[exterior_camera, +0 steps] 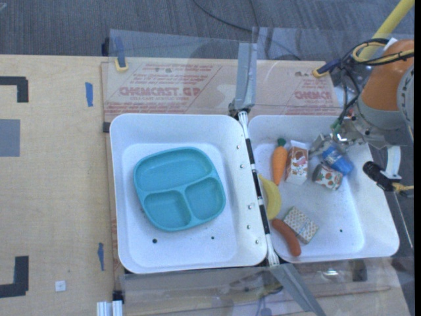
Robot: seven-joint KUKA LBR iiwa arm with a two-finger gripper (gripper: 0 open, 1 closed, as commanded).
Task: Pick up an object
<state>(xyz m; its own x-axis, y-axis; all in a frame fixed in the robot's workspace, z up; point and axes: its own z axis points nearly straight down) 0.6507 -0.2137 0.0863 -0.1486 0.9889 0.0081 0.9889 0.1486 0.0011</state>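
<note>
My gripper (331,142) hangs over the back of the right bin (376,236), below the arm's orange band. Just under it lie a blue packet (338,161) and a small brown-and-white carton (326,176); I cannot tell whether it touches either. To their left are a carrot (279,163) and a red-and-white carton (298,163). A yellow banana (271,196) lies against the bin's left wall. A red sausage (287,236) and a patterned cracker box (300,224) sit near the front.
The left bin (125,176) holds a teal divided plate (179,188). A ridge (253,176) divides the two bins. A clear panel and cardboard stand behind the bins. Cables and a yellow hose run by the arm at right.
</note>
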